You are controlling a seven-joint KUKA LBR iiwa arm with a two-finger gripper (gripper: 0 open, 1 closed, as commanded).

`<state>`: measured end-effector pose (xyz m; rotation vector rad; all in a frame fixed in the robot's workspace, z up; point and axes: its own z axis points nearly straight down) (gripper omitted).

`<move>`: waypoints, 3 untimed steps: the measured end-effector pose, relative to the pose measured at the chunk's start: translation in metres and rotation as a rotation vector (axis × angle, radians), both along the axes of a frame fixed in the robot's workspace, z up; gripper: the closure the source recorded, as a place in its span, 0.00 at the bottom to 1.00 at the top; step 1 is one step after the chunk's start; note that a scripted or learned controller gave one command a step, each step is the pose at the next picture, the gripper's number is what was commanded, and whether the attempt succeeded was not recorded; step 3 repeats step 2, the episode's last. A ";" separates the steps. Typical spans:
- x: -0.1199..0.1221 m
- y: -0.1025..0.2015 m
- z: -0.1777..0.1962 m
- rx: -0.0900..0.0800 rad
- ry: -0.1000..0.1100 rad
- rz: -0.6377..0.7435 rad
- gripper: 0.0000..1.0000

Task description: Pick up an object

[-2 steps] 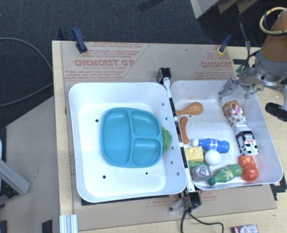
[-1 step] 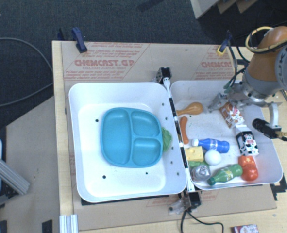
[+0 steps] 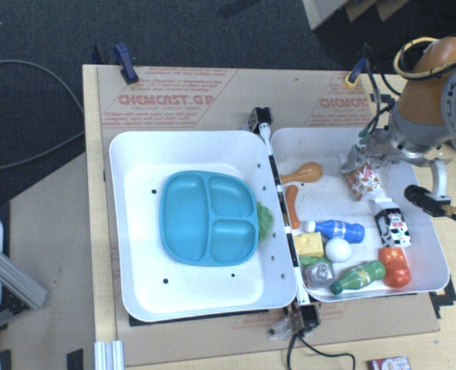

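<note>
Filling most of the left bin (image 3: pixel 139 284), a blue divided plate (image 3: pixel 210 218) lies flat, with a green scrap (image 3: pixel 265 220) tucked against its right edge. The right bin (image 3: pixel 424 241) is crowded. Along its left side lie a tan wooden spoon (image 3: pixel 305 173) and an orange stick (image 3: pixel 292 205). Lower down are a blue bottle (image 3: pixel 340 230), a yellow block (image 3: pixel 308 244), a white ball (image 3: pixel 338 250) and a silvery lump (image 3: pixel 319 272). A green bottle (image 3: pixel 359 276) lies at a slant near the bottom rim, a red-orange piece (image 3: pixel 396 269) is just beside its right end, and a black-and-white spotted item (image 3: pixel 393 227) lies above that.

The gripper (image 3: pixel 359 160) is in the upper right of the frame, low over the top part of the right bin. A red-and-white packet (image 3: pixel 364 181) lies directly beneath it, touching or nearly so. Whether the gripper is wide, narrow or clasping the packet cannot be told, since the grey wrist hides it from above.

Both bins sit on a brown board (image 3: pixel 212 99) with red lettering. A blue clamp (image 3: pixel 125 62) is fixed at the board's upper left and another blue clamp (image 3: pixel 356 72) at its upper right. A black clip (image 3: pixel 260 119) joins the bins at the top of their shared rim. At the bottom right edge of the frame a small reddish packet (image 3: pixel 390 363) is cut off.
</note>
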<state>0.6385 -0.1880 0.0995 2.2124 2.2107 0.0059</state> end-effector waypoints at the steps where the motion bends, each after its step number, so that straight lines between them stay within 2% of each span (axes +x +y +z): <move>1: 0.024 0.043 -0.013 0.002 0.036 -0.003 1.00; 2: 0.016 0.123 0.086 0.008 0.010 0.002 1.00; 3: 0.016 0.123 0.086 0.008 0.010 0.002 1.00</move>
